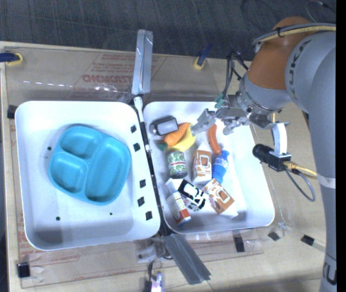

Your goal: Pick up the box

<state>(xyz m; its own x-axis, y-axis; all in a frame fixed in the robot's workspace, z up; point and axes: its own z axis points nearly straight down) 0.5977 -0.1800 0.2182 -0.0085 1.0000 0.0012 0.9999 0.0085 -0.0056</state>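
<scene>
Jaws stand apart with nothing between them; gripper hovers over the upper part of the right bin, just above an orange carrot-like item. The box lies mid-bin, beside a green can. The left bin holds a blue divided tray.

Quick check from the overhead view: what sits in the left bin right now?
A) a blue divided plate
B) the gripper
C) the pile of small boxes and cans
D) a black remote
A: the blue divided plate lies alone in the left bin, while the small items and the gripper are over the right bin.
</scene>
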